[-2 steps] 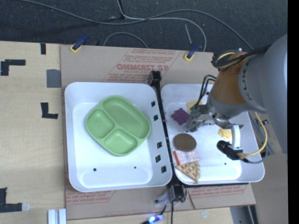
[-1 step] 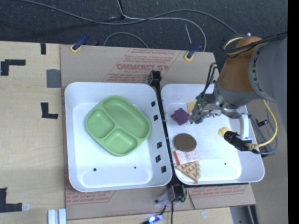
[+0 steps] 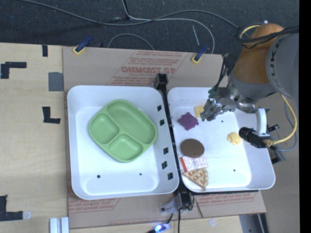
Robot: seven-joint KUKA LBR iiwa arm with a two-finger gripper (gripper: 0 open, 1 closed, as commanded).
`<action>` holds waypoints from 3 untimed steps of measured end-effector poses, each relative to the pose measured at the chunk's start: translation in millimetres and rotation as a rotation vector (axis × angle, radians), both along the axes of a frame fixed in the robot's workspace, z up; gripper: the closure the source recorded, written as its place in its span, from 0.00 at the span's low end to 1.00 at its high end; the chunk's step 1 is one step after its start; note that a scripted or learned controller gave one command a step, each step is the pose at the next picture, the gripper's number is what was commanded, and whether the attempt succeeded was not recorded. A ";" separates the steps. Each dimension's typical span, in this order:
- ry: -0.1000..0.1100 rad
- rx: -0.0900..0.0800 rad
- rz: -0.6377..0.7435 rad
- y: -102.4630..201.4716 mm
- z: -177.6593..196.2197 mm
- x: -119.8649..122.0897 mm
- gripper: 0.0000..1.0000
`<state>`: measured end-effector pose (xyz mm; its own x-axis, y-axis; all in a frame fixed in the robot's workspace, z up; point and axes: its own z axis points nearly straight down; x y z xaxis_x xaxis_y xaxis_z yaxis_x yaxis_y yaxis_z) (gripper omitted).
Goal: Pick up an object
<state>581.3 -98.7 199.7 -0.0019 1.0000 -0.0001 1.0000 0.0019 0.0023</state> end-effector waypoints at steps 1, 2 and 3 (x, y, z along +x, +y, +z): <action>-0.002 -0.001 0.000 0.2 53.2 1.1 1.00; 0.003 0.002 0.005 50.9 56.7 15.1 1.00; 0.004 0.000 0.002 90.7 50.0 28.5 1.00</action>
